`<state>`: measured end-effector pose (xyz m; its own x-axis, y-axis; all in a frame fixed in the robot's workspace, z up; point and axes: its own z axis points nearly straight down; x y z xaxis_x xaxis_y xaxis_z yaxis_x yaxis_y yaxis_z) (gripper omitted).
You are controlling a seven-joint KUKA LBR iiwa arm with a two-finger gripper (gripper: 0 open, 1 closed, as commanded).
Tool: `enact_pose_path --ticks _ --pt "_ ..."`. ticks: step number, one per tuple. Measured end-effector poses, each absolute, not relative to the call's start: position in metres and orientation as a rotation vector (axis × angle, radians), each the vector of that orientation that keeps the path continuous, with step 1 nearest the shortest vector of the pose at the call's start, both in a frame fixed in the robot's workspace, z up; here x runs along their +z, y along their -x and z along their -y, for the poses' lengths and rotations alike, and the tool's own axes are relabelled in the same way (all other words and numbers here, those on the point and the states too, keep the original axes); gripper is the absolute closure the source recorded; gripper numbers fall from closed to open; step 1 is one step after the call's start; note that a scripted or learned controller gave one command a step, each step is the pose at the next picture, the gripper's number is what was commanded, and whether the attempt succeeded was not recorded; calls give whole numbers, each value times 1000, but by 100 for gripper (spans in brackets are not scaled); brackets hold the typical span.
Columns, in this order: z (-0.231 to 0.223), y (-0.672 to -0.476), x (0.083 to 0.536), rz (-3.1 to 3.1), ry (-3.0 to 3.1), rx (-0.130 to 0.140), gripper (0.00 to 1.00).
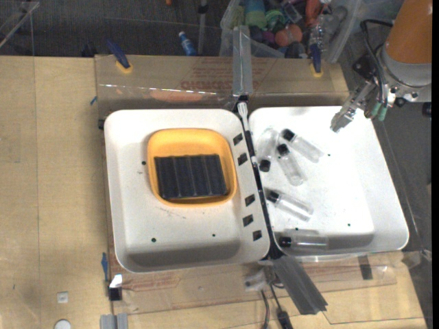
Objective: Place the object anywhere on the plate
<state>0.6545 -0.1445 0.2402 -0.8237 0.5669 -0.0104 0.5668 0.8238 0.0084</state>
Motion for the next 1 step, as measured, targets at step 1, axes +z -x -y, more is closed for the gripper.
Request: enact_pose_path --ticks 1 --pt "147 -661 269 -3085 -539 2 100"
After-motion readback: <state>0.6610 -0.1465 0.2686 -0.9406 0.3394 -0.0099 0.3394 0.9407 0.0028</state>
